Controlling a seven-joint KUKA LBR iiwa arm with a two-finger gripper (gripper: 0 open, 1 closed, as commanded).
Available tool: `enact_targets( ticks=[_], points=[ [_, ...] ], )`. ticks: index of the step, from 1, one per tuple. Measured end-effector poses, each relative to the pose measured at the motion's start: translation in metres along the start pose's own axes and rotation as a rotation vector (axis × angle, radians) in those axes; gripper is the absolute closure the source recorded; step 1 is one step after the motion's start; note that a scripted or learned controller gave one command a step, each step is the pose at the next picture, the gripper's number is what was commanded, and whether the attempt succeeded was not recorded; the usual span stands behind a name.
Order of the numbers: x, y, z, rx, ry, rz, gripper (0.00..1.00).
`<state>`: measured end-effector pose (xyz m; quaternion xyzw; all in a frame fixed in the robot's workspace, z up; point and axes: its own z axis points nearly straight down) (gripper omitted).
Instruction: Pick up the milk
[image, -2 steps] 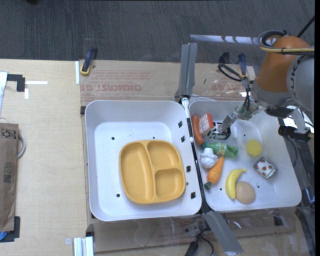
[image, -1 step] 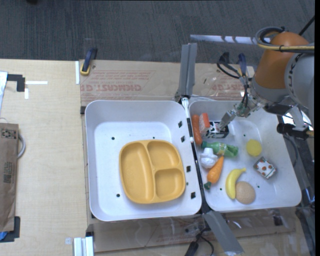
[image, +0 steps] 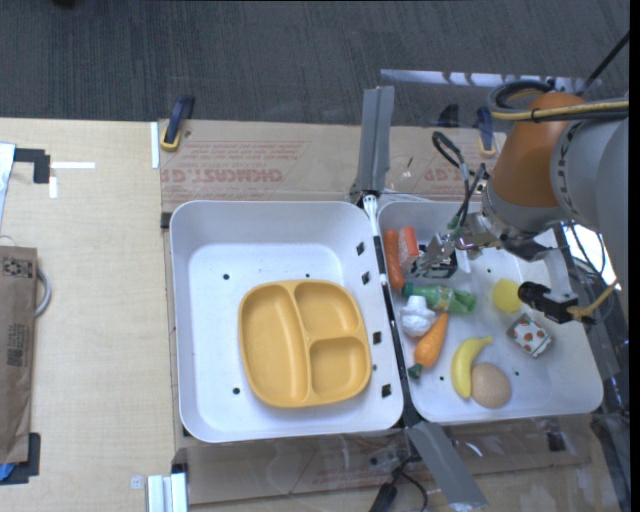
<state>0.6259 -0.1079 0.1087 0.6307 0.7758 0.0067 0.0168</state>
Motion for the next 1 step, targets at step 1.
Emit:
enact_targets(
  ticks=[1],
  points=[
    [-0.0131,0.0281,0.0018,0.008,0.009,-0.124,0.00]
  ],
)
